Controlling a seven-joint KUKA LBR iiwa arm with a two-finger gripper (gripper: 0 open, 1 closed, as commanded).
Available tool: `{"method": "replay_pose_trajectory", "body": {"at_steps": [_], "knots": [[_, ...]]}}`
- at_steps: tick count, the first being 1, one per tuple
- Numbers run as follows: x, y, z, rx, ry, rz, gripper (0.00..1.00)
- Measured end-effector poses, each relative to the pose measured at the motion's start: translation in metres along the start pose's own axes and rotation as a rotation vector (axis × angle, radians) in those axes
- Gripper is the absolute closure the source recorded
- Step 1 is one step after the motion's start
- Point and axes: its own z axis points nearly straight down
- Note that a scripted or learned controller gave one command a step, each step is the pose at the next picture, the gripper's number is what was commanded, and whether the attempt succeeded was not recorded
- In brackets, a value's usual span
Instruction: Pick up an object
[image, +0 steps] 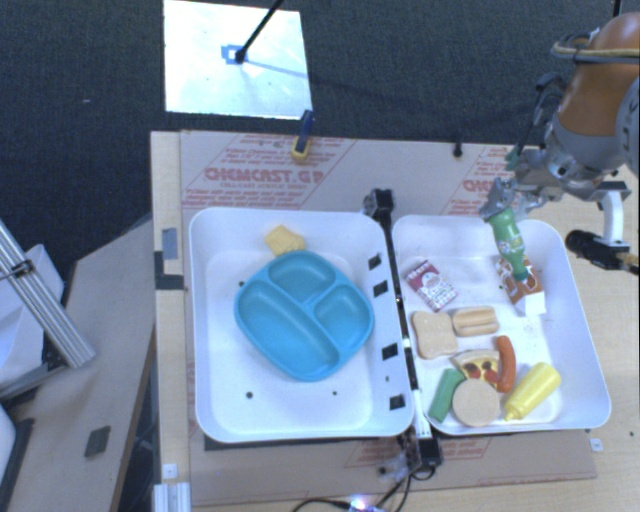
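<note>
On the worktop (170, 330), begin at the left white shallow bin (215, 400). It holds a blue moulded plastic plate with three compartments (303, 313) and, just beyond the plate's far edge, a small yellow waffle-like toy piece (285, 240). The plate is rigid and broad; judge it awkward to pinch except at the rim.

Move to the right white shallow bin (590, 400). Near its left side lies a red-and-white flat packet (429, 285), then a tan toy bread slice (434, 334) with a tan toy bun (475, 321) touching it. Toward the near edge sit a green toy vegetable piece (445, 395), a toy pizza slice (480, 366), a round tan toy biscuit (475, 403), a red toy sausage (506, 362) and a yellow toy squeeze bottle (532, 390). An orange-and-white carton (524, 288) lies near the far right.

The task's thing is the green plastic toy bottle (508, 240), which stands tilted over the far right part of this bin, its top at the gripper (503, 203). You cannot tell whether the jaws are spread or pinching it; the arm's body hides them.

Treat the bottle as light, hollow and stiff, with a smooth surface that is likely to slip. Take hold across the narrow neck or mid-body, square to its long axis, so it cannot swing.
</note>
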Motion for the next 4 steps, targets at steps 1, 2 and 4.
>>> {"method": "replay_pose_trajectory", "body": {"at_steps": [1,2,4], "knots": [[0.045,-0.026,-0.011,0.002,0.001,-0.002,1.00],[0.092,-0.052,-0.016,0.005,0.001,-0.001,1.00],[0.163,-0.124,-0.003,0.007,0.002,-0.002,1.00]]}}
